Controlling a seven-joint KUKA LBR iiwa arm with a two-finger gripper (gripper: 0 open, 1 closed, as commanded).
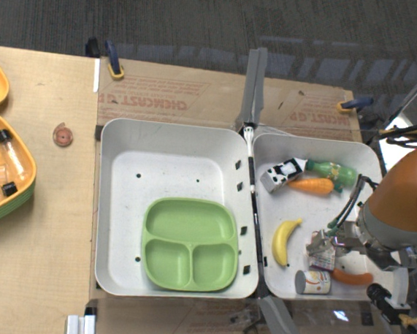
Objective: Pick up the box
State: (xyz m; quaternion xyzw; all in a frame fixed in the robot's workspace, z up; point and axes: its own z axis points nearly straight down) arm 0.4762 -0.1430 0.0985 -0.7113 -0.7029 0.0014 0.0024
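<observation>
My arm [403, 200], grey with an orange band, reaches across the right bin [375, 155]. The left bin [122, 147] carries a green divided plate [190, 242] — well clear of the job. In the right bin, a banana [283, 240], a carrot [312, 185] and a green bottle [333, 170] lie around. The box [281, 174] — black and white, my target by my reckoning — rests near the bin's far-left corner, touching the carrot. My gripper [326, 244] sits near a can [313, 282]; whether my fingers are apart, I cannot tell.
</observation>
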